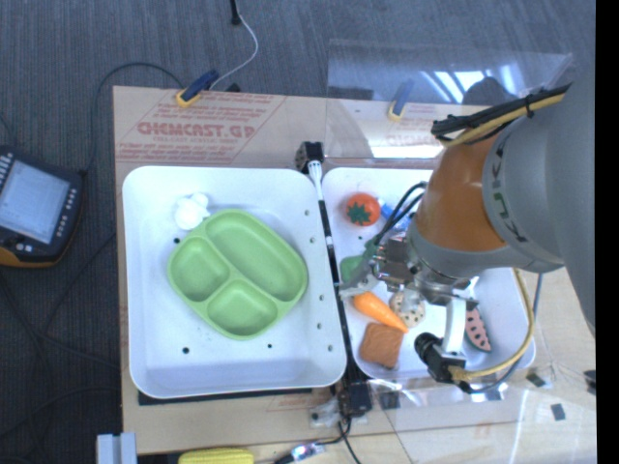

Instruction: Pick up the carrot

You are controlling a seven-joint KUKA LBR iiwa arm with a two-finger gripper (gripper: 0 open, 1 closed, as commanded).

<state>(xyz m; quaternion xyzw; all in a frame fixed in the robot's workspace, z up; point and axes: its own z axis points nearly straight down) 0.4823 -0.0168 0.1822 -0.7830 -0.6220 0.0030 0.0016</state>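
Low in the right-hand bin (503,288), just right of the centre of the frame, we find the end effector (398,280) hanging under the grey and orange arm (484,201). Its tip sits just above and to the right of the carrot (377,308). The bulk of the wrist covers it, so we cannot tell how far open it is, and we see nothing held in it.

The carrot lies on the bin floor near the divider between the two bins, its point towards the lower right. Touching or nearly touching it below is a brown block (382,345), perhaps a piece of bread. A speckled round thing (410,307) sits just beside the carrot's tip, a tomato (362,208) lies towards the upper left of this bin, and a pink slice (477,325) lies to the right.

We judge the step in hand to be the approach: the arm is over the carrot but has no hold on it. The next move calls for straddling the carrot's body cleanly, clear of the brown block and the speckled piece.

A green thing (353,265) beside the wrist is partly hidden. In the left bin (145,288) rests a green divided plate (238,273), well apart.
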